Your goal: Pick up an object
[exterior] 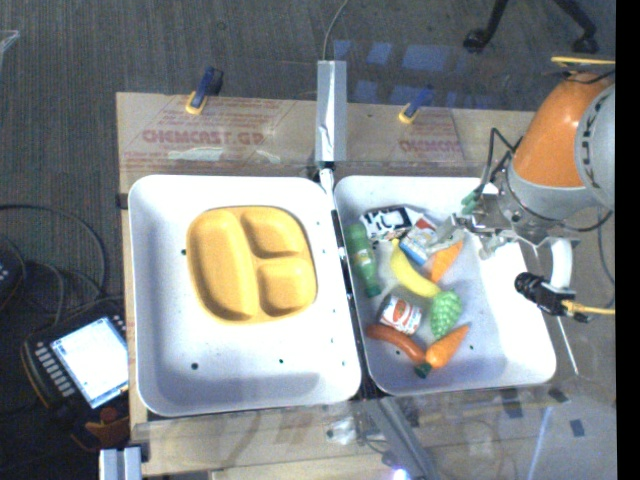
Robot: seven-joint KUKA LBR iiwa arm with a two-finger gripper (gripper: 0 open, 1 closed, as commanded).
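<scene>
Far left of your pincer (462, 230), the left bin (160, 358) holds a yellow divided tray (253, 261), well apart from it. In the right bin (510, 353), the toy food is piled just left of and below the pincer: a green bottle (362, 259), a banana (411, 274), a can (402, 314), a sausage (393, 340), a bumpy green piece (445, 311) and two carrots (446, 257) (446, 345). The upper carrot sits right by the pincer tips. Can't tell if the pincer's apart or together, it's too small and blurry. Nothing visibly gripped.
</scene>
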